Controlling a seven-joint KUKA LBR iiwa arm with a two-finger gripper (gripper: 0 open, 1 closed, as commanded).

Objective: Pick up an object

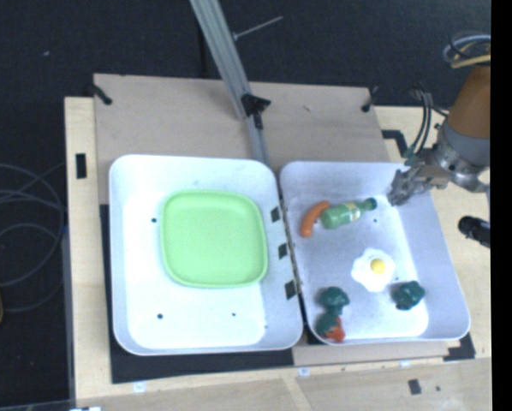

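We see the end effector (403, 188) over the right bin's (436, 255) upper right edge, holding nothing we can make out; how far it is open we cannot tell. That bin holds a green bottle (345, 214) beside an orange sausage (312, 217), a fried egg (374, 269) and two broccoli pieces (331, 299), while the left bin (136, 247) holds a green plate (213, 238)
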